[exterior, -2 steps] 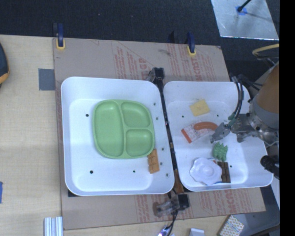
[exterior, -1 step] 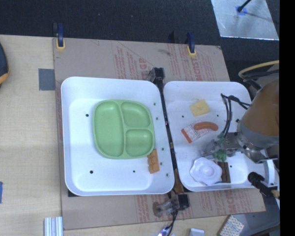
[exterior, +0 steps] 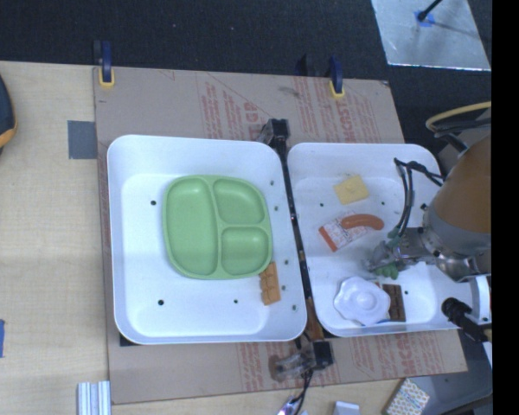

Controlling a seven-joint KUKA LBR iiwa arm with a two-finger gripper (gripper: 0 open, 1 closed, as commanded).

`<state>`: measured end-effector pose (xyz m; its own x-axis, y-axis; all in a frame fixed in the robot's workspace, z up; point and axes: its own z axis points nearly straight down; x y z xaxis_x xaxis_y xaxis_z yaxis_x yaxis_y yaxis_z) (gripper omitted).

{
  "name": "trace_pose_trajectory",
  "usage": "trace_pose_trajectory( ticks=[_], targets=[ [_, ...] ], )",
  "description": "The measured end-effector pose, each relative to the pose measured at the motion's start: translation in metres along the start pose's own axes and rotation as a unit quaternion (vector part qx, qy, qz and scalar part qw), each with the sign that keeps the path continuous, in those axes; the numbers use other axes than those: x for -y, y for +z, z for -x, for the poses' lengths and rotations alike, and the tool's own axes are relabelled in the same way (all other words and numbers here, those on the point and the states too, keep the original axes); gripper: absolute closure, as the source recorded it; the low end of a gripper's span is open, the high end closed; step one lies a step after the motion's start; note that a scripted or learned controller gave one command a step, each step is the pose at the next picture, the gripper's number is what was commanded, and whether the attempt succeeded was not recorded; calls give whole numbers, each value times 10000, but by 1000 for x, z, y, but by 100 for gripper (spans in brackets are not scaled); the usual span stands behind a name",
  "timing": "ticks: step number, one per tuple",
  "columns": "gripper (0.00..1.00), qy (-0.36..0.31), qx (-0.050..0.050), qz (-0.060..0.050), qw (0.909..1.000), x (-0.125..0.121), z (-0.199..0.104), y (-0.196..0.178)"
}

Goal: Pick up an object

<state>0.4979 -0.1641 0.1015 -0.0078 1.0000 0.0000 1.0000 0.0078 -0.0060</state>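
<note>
Lengthwise, sausage (exterior: pixel 363 222) lies left-right, slightly tilted.

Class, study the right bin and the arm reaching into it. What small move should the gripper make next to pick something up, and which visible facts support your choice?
Probably a short descent. The gripper sits low in the right bin, just below the sausage and above the white fried egg. A small green item seems to lie right at its tip, so lowering onto that looks nearest; no lift seems to have started.

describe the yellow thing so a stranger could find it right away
Look in the right white bin, at its far end. The yellow wedge lies there, just above the orange sausage. It is the bin's one pale yellow, flat-sided piece.
</note>
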Motion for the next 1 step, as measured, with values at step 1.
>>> trace_pose_trajectory(
  ticks=[1],
  targets=[
    [100, -39, -10, 77, 10000, -58, -113, -96]
  ],
)
